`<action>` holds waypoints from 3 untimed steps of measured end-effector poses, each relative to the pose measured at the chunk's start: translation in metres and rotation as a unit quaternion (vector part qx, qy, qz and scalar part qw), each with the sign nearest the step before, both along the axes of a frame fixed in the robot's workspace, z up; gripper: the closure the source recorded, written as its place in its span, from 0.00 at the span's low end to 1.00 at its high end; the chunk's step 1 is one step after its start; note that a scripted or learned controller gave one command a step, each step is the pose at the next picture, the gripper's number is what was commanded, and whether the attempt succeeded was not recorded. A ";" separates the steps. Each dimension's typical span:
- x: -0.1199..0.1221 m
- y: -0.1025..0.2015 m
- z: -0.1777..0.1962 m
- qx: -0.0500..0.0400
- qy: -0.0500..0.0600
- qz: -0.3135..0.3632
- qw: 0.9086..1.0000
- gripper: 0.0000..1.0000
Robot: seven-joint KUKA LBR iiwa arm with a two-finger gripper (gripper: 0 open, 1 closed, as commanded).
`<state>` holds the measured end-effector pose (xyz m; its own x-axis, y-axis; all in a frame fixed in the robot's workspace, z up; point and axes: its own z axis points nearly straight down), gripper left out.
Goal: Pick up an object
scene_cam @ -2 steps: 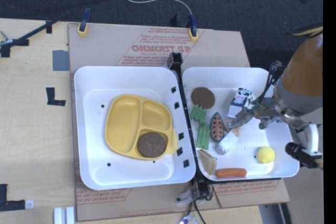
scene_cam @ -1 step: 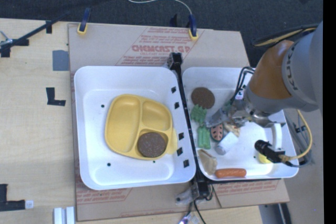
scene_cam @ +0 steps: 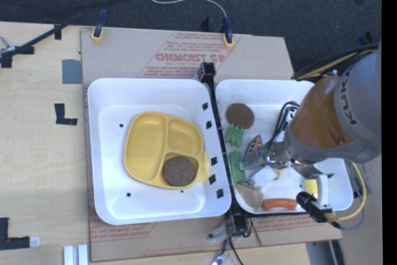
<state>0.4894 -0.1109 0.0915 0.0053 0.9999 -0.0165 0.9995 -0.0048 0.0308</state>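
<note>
Yellow tray with a brown patty fills the left bin; claw state unclear.

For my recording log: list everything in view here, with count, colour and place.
bins: 2, white, side by side on the bench
plate: 1, yellow, divided, left bin
brown discs: 2, one on the plate, one in the right bin's far corner
green pieces: 2, right bin, by the divider
watermelon slice: 1, red-green, right bin
hot dog: 1, orange, right bin's near edge
clamps: 2, yellow-blue, board's far edge
arm: 1, grey-orange, over the right bin
gripper: 1, low among the right bin's items
</note>
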 end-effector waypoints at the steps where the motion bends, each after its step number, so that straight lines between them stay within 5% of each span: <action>1: 0.047 -0.007 -0.002 0.007 0.013 0.003 1.000 0.00; 2: 0.128 -0.011 -0.003 0.007 0.012 0.004 1.000 0.00; 3: 0.174 0.004 -0.005 0.000 0.033 0.004 0.999 0.00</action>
